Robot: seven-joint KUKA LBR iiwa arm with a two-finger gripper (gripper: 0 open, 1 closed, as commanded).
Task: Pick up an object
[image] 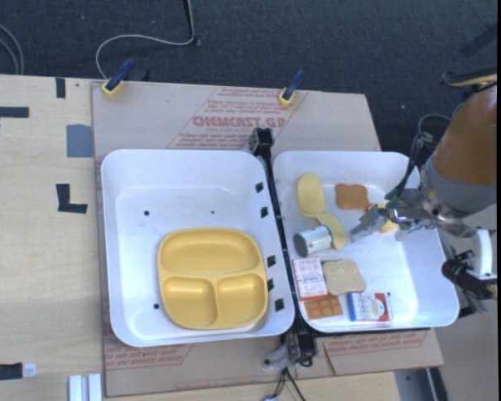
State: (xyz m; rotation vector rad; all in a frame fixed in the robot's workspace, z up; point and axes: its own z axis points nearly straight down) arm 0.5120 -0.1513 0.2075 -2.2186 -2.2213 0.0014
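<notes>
Here the arm reaches low over the right bin, jaws spread and holding nothing.

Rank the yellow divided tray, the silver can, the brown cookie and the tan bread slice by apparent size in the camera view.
1. Yellow plastic divided tray, by far the largest.
2. Tan bread slice.
3. Round brown cookie and small silver metal can: too alike to rank.
</notes>
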